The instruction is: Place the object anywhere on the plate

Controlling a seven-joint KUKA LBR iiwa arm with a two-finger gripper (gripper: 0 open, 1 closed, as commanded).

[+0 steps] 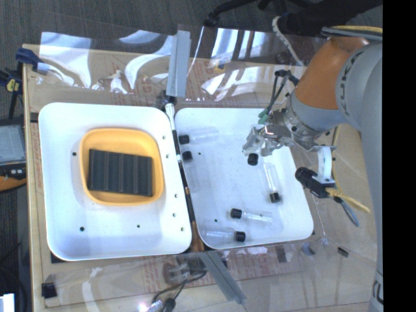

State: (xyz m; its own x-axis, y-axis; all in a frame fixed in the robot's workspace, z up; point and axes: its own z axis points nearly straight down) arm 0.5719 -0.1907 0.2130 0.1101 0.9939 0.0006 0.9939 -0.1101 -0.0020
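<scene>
Claw [260,145] sits low over the right bin [296,223], at about 2 o'clock of that bin's floor, on the grey arm [338,77] with its orange band coming in from 3 o'clock. A small clear vial with a black cap [253,158] shows at the claw's lower tip; whether it is gripped or merely lying under the tip cannot be told, and the spread of the claw cannot be told either.

Other vials in the right bin: one just below the claw at 5 o'clock of it [271,186], one pair near 6 o'clock of the bin [250,216] and [224,237], two more black caps along the bin's 10 o'clock edge [184,139] and [187,155].

Left bin [58,226] carries the yellow plate [84,155], with a dark ribbed insert [121,172] at its middle. No vial lies on the plate.

Judgement: task is at the pick stage. Nothing delivered yet. Remaining: confirm a secure grasp, lift, carry toward 9 o'clock across the divide between bins, release over the plate.
</scene>
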